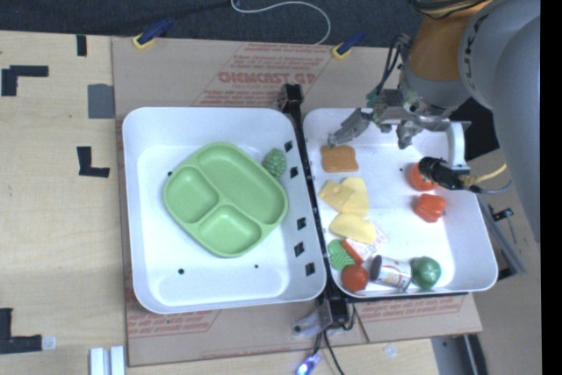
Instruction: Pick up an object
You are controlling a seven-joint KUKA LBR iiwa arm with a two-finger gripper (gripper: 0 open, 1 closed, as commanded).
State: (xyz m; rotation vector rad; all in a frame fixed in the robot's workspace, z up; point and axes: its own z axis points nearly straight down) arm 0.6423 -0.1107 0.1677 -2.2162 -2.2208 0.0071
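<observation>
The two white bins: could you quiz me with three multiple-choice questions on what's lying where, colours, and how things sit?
1. Where does the green divided plate lie?
A. left bin
B. right bin
C. on the cardboard

2. What colour is the flat piece nearest the claw?
A. blue
B. orange
C. white

3. How does the small bottle sit?
A. upright
B. on its side
C. on the plate

Answers: 1 A, it rests inside the left bin. 2 B, it is orange-brown. 3 B, it lies flat near the right bin's front edge.
</observation>
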